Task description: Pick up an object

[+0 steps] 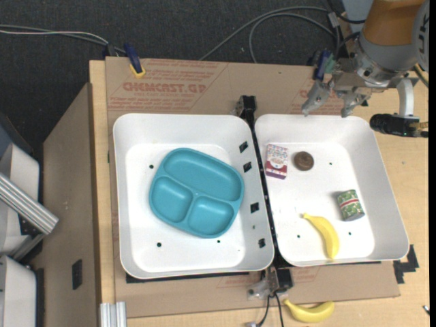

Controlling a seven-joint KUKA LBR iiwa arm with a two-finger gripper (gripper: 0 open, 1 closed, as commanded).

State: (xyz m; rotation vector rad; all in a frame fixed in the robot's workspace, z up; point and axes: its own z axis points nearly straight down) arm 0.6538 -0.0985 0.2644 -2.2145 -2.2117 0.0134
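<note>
The right bin (381, 157) holds a small white and red carton (276, 161) near its left wall, a brown round cookie-like object (303, 160) beside it, a green can (349, 204) lying to the right, and a yellow banana (324, 234) near the front. My gripper (331, 105) hangs above the back rim of the right bin, its two fingers spread apart with nothing between them. It is well behind and above all the objects.
The left bin (129, 182) holds a teal divided plate (195, 192). A second banana (310, 310) lies outside the bins at the front edge. Black clips (246, 105) join the bins at the middle. Cables run across the dark floor behind.
</note>
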